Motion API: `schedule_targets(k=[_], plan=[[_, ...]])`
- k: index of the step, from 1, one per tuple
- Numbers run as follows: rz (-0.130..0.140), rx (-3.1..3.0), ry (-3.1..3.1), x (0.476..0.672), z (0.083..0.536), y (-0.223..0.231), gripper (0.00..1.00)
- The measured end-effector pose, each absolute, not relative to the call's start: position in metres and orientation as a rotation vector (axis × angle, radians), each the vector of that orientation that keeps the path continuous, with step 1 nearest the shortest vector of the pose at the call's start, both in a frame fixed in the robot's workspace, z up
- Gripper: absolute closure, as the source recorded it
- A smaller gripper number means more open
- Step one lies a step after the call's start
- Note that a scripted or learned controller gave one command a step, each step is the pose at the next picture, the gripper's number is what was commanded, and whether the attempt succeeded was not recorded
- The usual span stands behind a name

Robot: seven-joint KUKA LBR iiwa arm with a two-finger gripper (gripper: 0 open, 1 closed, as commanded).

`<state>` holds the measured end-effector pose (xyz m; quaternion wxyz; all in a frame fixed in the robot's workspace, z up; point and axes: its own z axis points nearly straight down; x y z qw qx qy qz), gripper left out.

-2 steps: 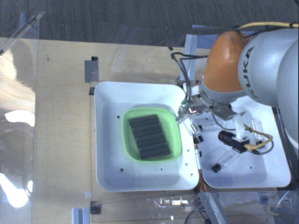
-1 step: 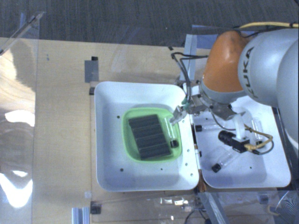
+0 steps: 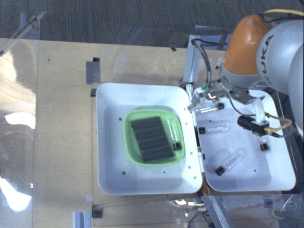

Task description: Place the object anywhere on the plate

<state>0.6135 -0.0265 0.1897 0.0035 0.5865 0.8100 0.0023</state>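
On the counter (image 3: 57, 141), seen from the overhead camera, two white bins sit side by side. The left bin (image 3: 109, 184) holds a green plate (image 3: 130, 146). A dark ribbed block (image 3: 151, 139) takes up most of that plate. Just beside the block, on its right, lies a clear capped tube (image 3: 174, 133), and this appears to be the task's thing, already resting on the plate. Its long axis runs roughly up and down the view, nearly parallel to the block, with the black cap at the lower end.

The pincer (image 3: 203, 100) hangs at the upper left corner of the right bin (image 3: 280, 175), close to the wall the two bins share. Whether it is released or clenched cannot be told from this angle, and nothing can be made out in its grip.

From the pincer, the capped tube lies down and to the view's left, across the shared wall. A second tube (image 3: 214, 126) lies almost crosswise just below the pincer in the right bin. A third tube (image 3: 229, 159) lies tilted lower down. If another piece is wanted, the second tube is probably the nearest.
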Motion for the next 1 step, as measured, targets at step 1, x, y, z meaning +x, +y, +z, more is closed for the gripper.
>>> schedule_targets(k=[1], plan=[[0.007,1.825,2.546,0.6456,0.198,-0.0847,0.0]])
